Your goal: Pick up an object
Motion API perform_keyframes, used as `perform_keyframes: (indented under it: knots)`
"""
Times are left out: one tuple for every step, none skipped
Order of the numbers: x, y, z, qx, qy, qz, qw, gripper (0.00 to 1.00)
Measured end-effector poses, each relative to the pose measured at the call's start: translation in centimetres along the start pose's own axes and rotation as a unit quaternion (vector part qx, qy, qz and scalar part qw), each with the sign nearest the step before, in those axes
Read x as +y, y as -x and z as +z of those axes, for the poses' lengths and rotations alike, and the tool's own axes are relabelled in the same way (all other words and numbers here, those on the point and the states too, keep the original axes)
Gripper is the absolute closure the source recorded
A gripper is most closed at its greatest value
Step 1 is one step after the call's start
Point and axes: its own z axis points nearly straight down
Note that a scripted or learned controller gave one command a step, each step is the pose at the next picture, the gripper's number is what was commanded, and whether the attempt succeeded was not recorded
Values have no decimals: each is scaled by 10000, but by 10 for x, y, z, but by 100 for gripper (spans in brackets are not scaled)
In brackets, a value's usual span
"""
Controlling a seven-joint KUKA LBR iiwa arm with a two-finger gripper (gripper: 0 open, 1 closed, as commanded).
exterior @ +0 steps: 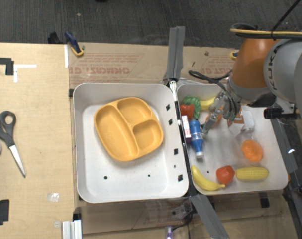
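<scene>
From above, the gripper (pixel 216 117) is hanging over the right bin (pixel 275 148), just beside the blue bottle (pixel 195 133); I cannot tell its state. Crowded by the red-green toy (pixel 189 106), it is risking a glancing miss.

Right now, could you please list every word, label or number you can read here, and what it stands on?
"KUK", sideways, partly cut off: on the grey arm.
Red print on the cardboard sheet: upside down and too blurred to read with confidence.
Label on the blue bottle: too small to read.
</scene>
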Motion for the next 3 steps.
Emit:
perform_keyframes:
  knots:
    - [2, 2, 0, 23, -18, 29, 10000, 0]
    - [-4, -4, -2, -30, 8, 706, 9975, 0]
    - [-10, -16, -3, -67, 30, 644, 9979, 0]
